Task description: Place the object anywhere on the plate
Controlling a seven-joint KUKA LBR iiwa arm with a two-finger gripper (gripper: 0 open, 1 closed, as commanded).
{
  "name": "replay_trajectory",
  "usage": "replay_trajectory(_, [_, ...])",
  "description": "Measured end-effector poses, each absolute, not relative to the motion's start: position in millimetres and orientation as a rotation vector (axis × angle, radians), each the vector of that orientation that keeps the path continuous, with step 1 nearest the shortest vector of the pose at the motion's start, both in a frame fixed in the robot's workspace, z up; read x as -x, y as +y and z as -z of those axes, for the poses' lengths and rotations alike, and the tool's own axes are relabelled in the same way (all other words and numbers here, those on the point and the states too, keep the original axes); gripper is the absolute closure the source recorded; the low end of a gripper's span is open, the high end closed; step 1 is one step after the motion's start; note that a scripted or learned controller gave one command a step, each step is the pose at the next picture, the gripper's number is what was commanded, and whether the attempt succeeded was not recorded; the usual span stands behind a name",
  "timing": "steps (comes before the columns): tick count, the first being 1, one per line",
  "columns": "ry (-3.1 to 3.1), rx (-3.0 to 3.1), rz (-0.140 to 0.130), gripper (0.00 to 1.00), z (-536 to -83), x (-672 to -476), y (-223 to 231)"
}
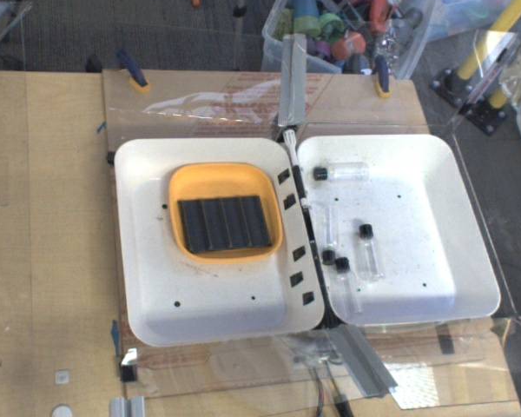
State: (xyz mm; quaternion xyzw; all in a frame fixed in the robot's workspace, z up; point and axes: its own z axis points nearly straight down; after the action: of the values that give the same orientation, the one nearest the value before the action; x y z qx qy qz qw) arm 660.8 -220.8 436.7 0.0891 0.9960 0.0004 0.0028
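- You cannot tell the claw's state here.
- In the right bin (469, 233), a clear vial (370, 252) with a black cap lies near-to-far.
- In the left bin (148, 307), the orange plate (187, 183) carries the dark block (224, 224), which lies flat and wholly inside the rim.
- Its long axis runs left to right.
- It is dark grey and rectangular, with grooves running near to far.
- Farther back, a second vial (346, 172) lies crosswise.
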Motion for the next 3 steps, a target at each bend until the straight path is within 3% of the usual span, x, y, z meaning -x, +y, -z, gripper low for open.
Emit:
replay_trajectory(2, [3.043, 0.738, 0.002, 1.00, -436.9, -668.3, -221.2])
replay_trajectory(3, [2.995, 0.914, 0.003, 1.00, -437.0, -668.3, -221.0])
